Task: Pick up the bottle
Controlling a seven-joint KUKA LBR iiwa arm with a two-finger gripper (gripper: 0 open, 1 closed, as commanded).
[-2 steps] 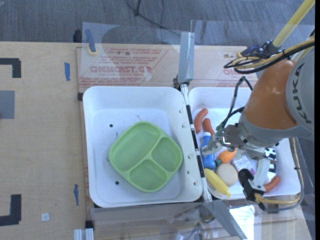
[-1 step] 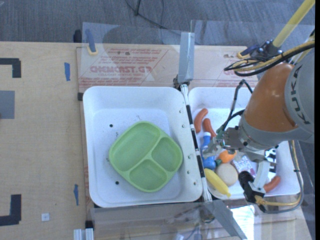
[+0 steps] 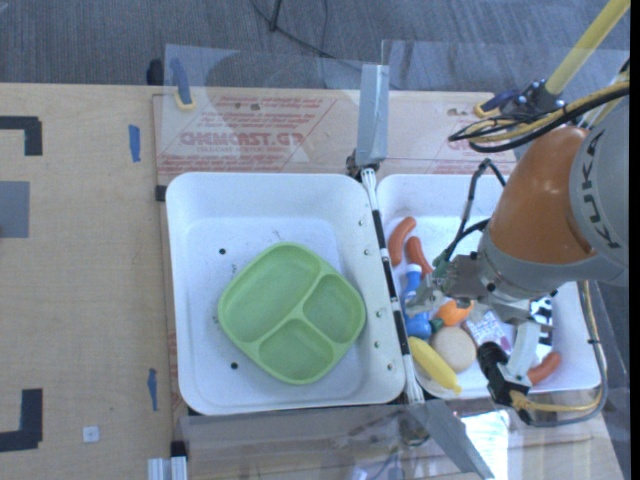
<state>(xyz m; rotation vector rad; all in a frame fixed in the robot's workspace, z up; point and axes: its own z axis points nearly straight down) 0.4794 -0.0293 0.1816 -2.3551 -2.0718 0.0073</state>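
The bottle [image 3: 411, 286] is small, blue and white, and lies in the right bin [image 3: 440, 200] close to the wall it shares with the left bin. A blue piece [image 3: 418, 324] sits just below the bottle; I cannot tell whether it belongs to it. The grey arm with its orange band reaches in from the right and hangs over the right bin. My gripper [image 3: 437, 290] is low in that bin, just right of the bottle. The wrist hides much of the bin's middle.
Two orange sausages [image 3: 402, 236] [image 3: 418, 258] lie above the bottle. Below it are a yellow banana [image 3: 435, 365], a beige egg [image 3: 455, 348] and a small orange ball [image 3: 455, 313]. Another sausage [image 3: 545, 368] lies at the lower right. A green divided plate [image 3: 290, 313] sits in the left bin [image 3: 200, 208].
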